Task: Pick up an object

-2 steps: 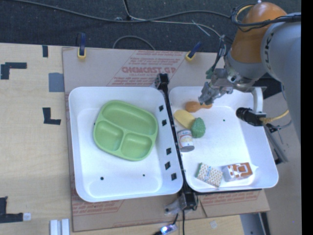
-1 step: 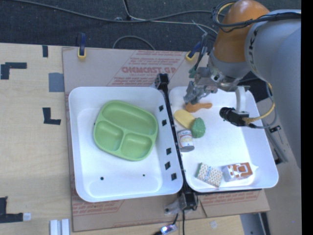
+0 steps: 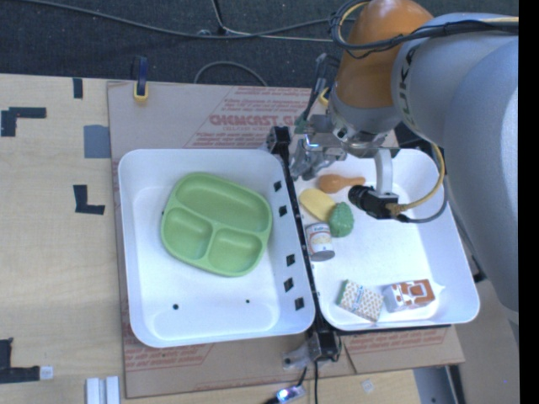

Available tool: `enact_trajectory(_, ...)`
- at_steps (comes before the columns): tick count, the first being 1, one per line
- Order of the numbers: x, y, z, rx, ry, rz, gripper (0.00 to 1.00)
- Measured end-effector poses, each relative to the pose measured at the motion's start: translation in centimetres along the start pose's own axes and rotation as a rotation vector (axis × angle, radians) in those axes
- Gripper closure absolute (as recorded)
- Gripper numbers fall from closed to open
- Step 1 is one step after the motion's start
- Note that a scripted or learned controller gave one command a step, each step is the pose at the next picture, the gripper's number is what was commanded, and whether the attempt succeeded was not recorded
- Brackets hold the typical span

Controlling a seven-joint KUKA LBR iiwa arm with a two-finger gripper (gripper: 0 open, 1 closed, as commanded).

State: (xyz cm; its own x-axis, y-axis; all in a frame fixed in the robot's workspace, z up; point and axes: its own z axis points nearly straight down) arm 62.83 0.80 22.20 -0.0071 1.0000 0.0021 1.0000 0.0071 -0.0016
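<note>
My gripper point(image 3: 305, 156) hangs under the orange band of the arm point(image 3: 379, 40), over the far left corner of the right bin point(image 3: 446, 251), close to the divider between the bins. Just in front of it lie an orange piece point(image 3: 343, 181), a yellow piece point(image 3: 317, 202) and a green piece point(image 3: 341, 219), bunched together. A small can point(image 3: 319, 241) lies a little nearer, beside the divider. Two flat packets, one patterned point(image 3: 360, 300) and one orange and white point(image 3: 410, 295), rest by the bin's front wall. I see nothing held by the gripper.
The left bin point(image 3: 139, 268) holds a green divided plate point(image 3: 217, 223). A black cable point(image 3: 421, 200) loops from the wrist over the right bin. Cardboard point(image 3: 244, 112) lies under both bins, and the arm's bulk covers the right bin's far right side.
</note>
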Motion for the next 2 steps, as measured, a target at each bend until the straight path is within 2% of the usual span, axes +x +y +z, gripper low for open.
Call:
enact_trajectory(1, 4.5, -1.5, 0.9, 0.002, -0.001, 0.001, 1.00)
enact_trajectory(2, 9.4, -4.2, 0.5, 0.003, -0.001, 0.001, 1.00)
